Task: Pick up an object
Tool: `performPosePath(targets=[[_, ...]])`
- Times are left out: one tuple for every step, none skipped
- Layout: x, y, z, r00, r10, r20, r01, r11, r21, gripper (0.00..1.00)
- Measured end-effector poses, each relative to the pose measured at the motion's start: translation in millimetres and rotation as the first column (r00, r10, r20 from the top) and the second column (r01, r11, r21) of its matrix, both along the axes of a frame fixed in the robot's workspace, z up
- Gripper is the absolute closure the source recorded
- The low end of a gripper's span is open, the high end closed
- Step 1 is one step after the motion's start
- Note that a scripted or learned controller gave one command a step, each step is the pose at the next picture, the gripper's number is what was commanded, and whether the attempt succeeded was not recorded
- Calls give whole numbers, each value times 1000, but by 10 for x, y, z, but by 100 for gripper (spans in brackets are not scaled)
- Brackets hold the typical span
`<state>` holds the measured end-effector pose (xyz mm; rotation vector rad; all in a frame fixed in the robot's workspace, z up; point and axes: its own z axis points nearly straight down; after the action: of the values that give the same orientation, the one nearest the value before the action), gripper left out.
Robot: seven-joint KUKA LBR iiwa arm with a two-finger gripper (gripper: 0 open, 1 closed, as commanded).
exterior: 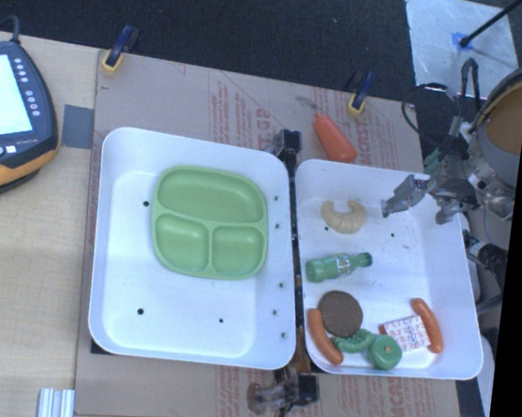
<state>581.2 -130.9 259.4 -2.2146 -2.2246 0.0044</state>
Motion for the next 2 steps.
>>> performPosePath(targets=[[-672,327,-1484,1000,1,-3,-1,1000,0,0],[216,92,-1680,1000,-1,0,1,1000,0,0]])
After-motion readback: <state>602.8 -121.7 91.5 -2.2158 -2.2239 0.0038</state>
